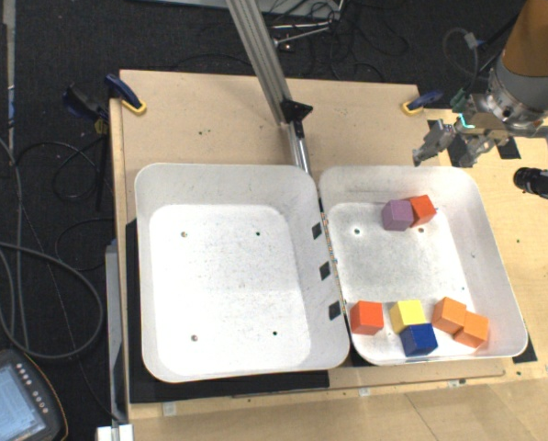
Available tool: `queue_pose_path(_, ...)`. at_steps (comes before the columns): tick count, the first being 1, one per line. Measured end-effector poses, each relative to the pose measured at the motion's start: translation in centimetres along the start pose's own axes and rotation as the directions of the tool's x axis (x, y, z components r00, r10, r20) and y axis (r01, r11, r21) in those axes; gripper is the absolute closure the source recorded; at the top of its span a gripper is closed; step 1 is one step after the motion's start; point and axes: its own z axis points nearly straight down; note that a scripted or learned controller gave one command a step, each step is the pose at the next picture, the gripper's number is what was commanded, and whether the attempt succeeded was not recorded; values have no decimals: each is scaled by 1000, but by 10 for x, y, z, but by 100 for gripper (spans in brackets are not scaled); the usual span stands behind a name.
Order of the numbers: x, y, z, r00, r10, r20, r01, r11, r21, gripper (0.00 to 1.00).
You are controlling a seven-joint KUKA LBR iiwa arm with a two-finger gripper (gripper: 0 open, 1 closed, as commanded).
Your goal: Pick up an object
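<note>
The right bin (457, 265) holds several small blocks. A purple block (397, 215) touches an orange-red block (422, 209) near the bin's far side. Along the near side lie an orange block (366, 317), a yellow block (407, 314), a blue block (419, 339) and two orange blocks (463, 321) side by side. My gripper (446, 145) hangs above the bin's far rim, up and to the right of the purple block, with its fingers spread open and nothing between them.
The left bin (163, 246) lies beside the right one on the wooden bench (209, 118). A slanted metal pole (264, 53) crosses the bench's far edge. Clamps (127, 95) grip the bench's far corners.
</note>
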Motion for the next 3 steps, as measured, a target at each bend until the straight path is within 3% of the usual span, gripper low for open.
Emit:
queue_pose_path(1,0,0,-3,1000,-2,1,2,1000,-3,0)
queue_pose_path(3,-11,13,112,1000,1,1,-1,1000,1,0)
